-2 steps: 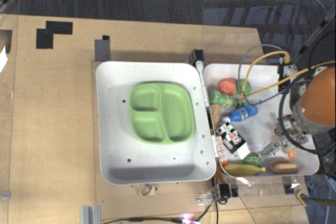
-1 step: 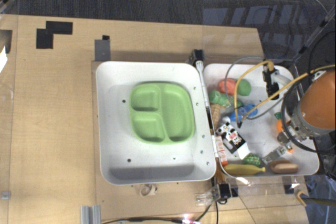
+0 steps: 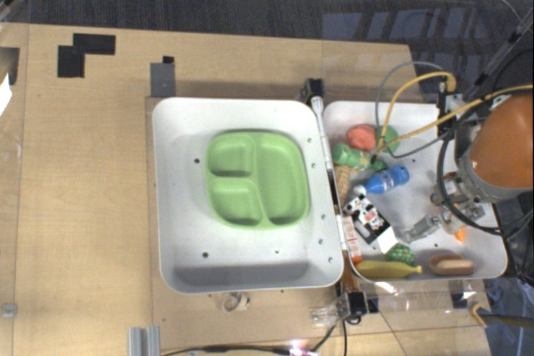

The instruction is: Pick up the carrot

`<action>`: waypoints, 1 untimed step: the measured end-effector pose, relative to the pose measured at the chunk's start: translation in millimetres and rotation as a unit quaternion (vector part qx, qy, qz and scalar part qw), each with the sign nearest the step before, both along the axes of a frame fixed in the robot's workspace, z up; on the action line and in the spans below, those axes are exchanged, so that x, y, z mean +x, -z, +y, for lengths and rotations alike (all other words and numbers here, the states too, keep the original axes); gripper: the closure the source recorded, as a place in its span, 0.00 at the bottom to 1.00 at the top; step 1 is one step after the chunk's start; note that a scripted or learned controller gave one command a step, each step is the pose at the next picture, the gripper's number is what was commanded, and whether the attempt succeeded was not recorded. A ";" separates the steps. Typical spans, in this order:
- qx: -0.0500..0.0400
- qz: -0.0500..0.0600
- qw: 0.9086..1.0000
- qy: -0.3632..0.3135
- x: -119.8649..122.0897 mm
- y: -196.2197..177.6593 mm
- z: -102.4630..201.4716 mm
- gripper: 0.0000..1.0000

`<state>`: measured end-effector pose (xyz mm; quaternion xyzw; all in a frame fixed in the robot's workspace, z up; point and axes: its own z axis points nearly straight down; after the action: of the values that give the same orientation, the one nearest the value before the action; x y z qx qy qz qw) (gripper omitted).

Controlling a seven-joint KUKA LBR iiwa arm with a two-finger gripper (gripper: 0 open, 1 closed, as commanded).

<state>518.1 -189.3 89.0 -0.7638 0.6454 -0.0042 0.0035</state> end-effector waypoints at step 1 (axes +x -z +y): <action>0.001 -0.001 0.989 -0.145 9.8 0.4 -5.0 0.00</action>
<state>527.9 -194.3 88.7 -0.8493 0.5278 -0.0035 0.0058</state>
